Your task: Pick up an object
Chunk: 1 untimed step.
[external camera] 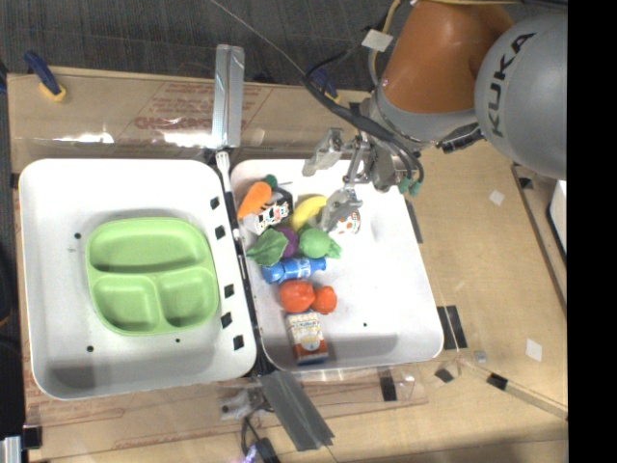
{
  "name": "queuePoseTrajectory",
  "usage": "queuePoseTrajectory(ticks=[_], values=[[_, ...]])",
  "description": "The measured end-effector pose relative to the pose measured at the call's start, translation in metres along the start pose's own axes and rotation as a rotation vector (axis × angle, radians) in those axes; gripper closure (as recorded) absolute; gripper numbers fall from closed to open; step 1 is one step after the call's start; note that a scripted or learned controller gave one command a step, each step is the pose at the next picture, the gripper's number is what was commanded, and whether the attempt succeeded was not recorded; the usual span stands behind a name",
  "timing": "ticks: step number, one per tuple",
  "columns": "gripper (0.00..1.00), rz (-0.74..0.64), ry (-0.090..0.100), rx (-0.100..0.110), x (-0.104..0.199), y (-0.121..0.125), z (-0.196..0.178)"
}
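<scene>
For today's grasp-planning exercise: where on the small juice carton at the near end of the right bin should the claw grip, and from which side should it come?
Grip the juice carton across its two long sides, coming straight down from above. It lies flat, apart from the toy pile, with bare bin floor to its left and right, while the right bin wall stands close at its near end. The claw hangs over the pile's far end.

A brown cardboard-covered bench [482, 258] meets dark ribbed flooring [125, 13] along the top.

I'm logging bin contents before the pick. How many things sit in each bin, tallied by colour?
Left bin:
Green: 1, tray
Right bin:
Orange: 3
Green: 2
Yellow: 1
Blue: 1
Mixed colours: 3
Total: 11
</scene>
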<state>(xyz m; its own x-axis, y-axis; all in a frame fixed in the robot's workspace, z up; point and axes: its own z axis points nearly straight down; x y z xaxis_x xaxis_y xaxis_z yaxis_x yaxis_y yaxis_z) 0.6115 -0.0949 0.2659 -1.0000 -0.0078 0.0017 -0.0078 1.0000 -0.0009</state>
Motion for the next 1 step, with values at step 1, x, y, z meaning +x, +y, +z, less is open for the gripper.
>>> queuePoseTrajectory(ticks=[1], values=[[0.00,-0.060,-0.005,-0.001,-0.0167,-0.0027,0.1382]])
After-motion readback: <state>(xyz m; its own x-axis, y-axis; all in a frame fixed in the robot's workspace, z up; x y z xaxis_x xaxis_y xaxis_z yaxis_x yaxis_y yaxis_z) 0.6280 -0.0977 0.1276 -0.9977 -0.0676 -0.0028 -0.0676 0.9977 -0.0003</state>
